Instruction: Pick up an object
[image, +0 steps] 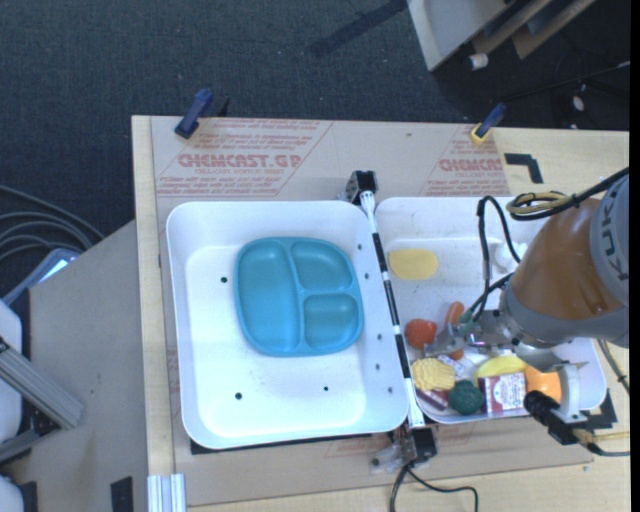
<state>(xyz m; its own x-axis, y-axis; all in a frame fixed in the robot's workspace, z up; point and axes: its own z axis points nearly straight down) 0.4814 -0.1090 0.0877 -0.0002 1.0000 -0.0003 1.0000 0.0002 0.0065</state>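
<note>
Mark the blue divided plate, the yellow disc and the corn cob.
blue divided plate (297, 295): camera view, on the ridge where its compartments meet.
yellow disc (413, 264): camera view, middle of its top face.
corn cob (432, 375): camera view, centre of the kernelled side.

Blue divided plate (298, 296) in left bin (195, 330), arm (570, 275) over right bin's (440, 215) toy food (432, 374)

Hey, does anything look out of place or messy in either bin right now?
Nothing looks spilled or broken. The blue tray lies flat in the left bin, turned slightly askew to its walls. The toy food is crowded into the right bin's near corner under the arm, while the yellow piece lies apart.
</note>
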